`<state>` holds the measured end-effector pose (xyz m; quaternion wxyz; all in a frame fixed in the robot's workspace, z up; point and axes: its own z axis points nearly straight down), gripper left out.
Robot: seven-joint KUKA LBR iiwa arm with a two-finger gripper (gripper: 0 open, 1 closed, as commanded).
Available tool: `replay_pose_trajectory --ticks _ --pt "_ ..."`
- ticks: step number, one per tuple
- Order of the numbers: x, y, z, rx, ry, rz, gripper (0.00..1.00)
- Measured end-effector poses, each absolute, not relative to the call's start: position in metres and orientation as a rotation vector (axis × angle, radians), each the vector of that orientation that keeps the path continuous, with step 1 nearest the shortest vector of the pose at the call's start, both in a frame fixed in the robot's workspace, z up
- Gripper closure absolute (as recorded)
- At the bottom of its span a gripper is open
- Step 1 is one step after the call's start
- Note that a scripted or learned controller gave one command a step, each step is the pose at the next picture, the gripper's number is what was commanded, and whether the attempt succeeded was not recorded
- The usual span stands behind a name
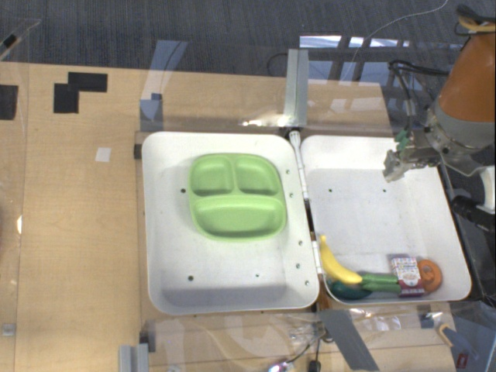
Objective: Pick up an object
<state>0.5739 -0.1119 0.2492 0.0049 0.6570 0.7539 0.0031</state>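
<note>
A yellow banana lies at the front left corner of the right bin. Beside it a dark green vegetable-shaped toy lies along the front wall. A small printed packet and an orange round toy rest at the front right. My gripper hangs over the back right part of the right bin, well away from these objects. I see nothing between its fingers.
The left bin holds a green divided plate in its middle. A metal divider post stands between the bins at the back. Cables run behind the right bin near the arm.
</note>
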Motion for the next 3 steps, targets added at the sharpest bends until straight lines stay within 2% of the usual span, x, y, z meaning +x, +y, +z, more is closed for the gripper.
replay_pose_trajectory --ticks 1,2,3 --pt "0.574 -0.112 0.249 2.058 2.361 0.01 0.0" --pt "0.542 -0.097 0.199 2.255 2.184 0.004 0.0" --pt "0.541 -0.205 0.169 2.156 2.28 0.002 0.0"
